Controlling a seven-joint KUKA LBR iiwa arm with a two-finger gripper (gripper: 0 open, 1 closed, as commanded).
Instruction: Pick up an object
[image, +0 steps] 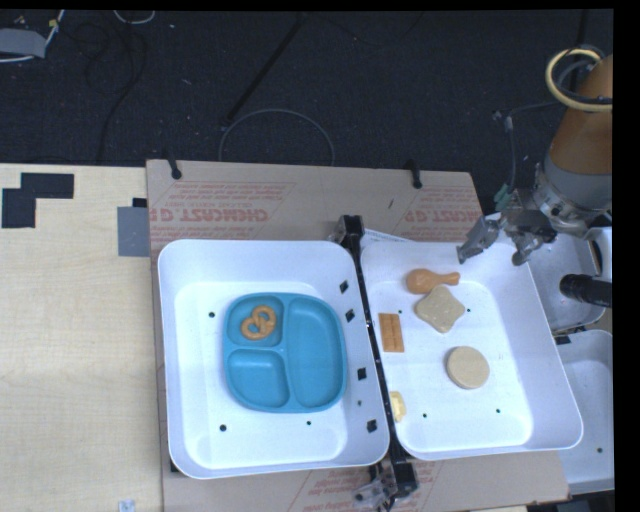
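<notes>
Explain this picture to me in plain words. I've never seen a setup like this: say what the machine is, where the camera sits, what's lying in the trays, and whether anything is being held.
One camera looks down at a slant on a bench with two shallow white bins. The grey and orange machine at the right is a robot arm; its two-fingered tool hangs open above the right bin's far corner, with nothing between its fingers. The left bin holds a blue divided plate with a pretzel in one compartment. The right bin holds a drumstick-shaped piece, a squarish tan piece, a round cracker, a small orange bar and a yellowish bit near the divider.
</notes>
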